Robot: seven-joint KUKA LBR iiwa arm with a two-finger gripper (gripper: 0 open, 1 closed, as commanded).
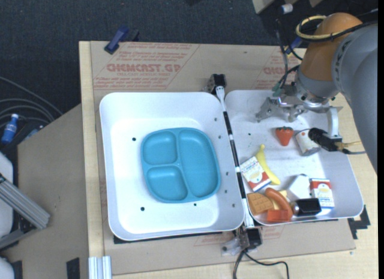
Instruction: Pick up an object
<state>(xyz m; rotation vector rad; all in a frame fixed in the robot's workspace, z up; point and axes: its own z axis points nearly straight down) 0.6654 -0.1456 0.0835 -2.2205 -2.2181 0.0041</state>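
Note:
My gripper [279,111] hangs over the far part of the right bin [342,170], its fingers spread open with nothing between them. A red strawberry [284,135] lies just in front of it, apart from the fingers. A white cylinder [306,142] rests to the strawberry's right. A yellow banana [267,167] and a small red-and-white carton [256,175] lie mid-bin by the left wall. At the near end are a sausage [278,198], a brown cracker [258,203], a black block [308,207] and an orange-and-white carton [324,192].
The left bin [120,122] holds a blue divided plate [180,164]. A black divider rail [229,137] runs between the bins. The grey arm with its orange band [327,44] comes in from the upper right. A blue clip [116,41] lies on the bench's far left.

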